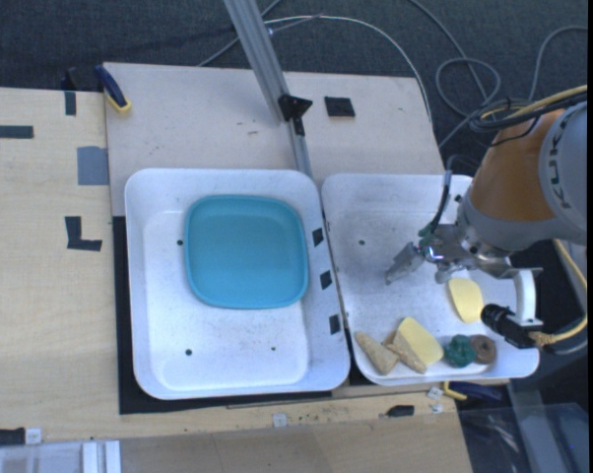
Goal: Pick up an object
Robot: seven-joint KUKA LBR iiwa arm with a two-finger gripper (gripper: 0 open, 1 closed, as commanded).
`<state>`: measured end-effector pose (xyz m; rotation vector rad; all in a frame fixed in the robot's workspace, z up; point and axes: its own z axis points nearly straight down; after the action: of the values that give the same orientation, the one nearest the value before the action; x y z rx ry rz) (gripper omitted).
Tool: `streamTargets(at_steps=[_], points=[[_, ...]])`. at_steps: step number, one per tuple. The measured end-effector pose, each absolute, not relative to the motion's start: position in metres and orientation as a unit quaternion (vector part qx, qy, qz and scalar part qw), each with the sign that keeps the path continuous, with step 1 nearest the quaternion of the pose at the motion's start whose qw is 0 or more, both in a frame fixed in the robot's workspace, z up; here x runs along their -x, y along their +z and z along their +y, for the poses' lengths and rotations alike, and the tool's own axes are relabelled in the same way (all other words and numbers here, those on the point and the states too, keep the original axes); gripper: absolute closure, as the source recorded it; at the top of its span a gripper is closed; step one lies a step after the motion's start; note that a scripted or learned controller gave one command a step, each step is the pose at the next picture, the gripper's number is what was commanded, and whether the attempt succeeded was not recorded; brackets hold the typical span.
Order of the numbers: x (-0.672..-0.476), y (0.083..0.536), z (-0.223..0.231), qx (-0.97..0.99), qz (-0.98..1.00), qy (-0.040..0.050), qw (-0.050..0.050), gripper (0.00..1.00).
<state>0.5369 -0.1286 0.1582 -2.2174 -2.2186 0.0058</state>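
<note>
My gripper (pixel 420 269) hangs over the middle of the right bin (pixel 375 205), open, with nothing between its fingers. One grey finger (pixel 400 264) points down-left; the other sits close to a pale yellow piece (pixel 465 300) at the bin's right side. Along the bin's front edge lie a tan bread-like stick (pixel 375 353), a yellow wedge (pixel 418 341), a small green object (pixel 460 351) and a brown ring (pixel 485 349). All of these rest on the bin floor, apart from the gripper.
The left bin (pixel 159 343) holds a blue square plate (pixel 245 251). A grey metal post (pixel 267 57) slants across the back of the bench. Cables (pixel 395 37) loop behind the right bin. The arm's orange band (pixel 513 166) stands over the bin's right rim.
</note>
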Motion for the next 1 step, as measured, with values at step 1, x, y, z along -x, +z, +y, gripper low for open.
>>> streamTargets(at_steps=[1], points=[[-0.5299,0.0972,-0.1320,0.707,-0.707,0.0019,0.003,0.00]])
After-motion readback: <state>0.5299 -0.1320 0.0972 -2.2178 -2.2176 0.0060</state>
